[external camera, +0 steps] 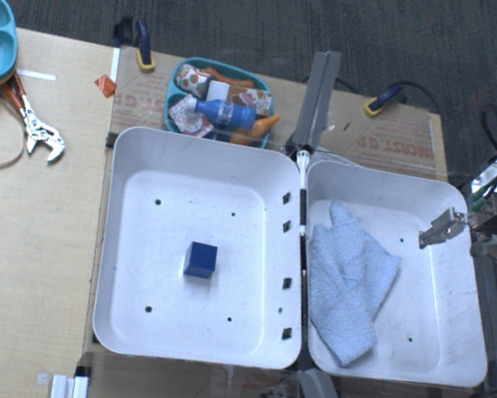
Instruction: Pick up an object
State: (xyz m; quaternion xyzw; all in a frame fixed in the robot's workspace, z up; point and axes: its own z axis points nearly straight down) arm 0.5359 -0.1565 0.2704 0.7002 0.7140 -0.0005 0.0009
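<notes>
Looking down on the bench, two white bins sit side by side. A small blue cube [202, 259] rests near the middle of the left bin [114, 313]. A pale blue cloth [347, 287] lies crumpled in the right bin [448, 362]. The gripper [440, 229] hangs over that bin's upper right corner, holding nothing visible.
</notes>
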